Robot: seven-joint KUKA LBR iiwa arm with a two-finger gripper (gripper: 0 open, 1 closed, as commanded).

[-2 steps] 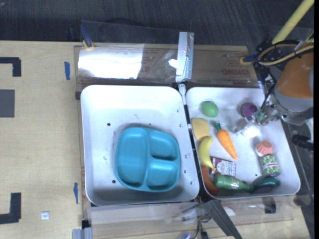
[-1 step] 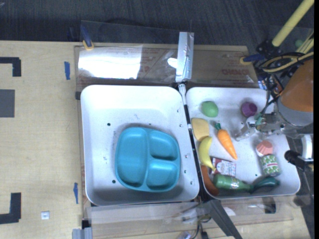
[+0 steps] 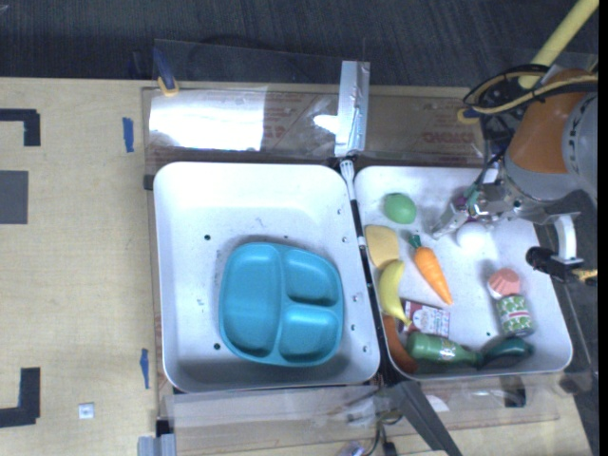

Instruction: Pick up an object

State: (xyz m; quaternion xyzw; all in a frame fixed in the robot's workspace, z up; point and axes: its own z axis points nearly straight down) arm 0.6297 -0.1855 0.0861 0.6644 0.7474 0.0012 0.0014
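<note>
We cannot tell how the jaws stand; our gripper [image 3: 456, 218] hangs low over the back of the right bin [image 3: 560, 350], with nothing visibly caught. To pick cleanly, we judge it best to centre over a single isolated piece, such as the green ball [image 3: 400, 207] just beside us or the carrot [image 3: 432, 273], before closing. A banana [image 3: 391, 288], a small can [image 3: 514, 313] and a green bottle [image 3: 440, 350] crowd the front. The left bin [image 3: 180, 255] bears a blue divided tray [image 3: 281, 302].

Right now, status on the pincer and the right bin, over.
Pincer low over the right bin, far side, nothing seen between its fingers. Nearest items: green ball, carrot. Blue tray sits alone in the left bin.
</note>
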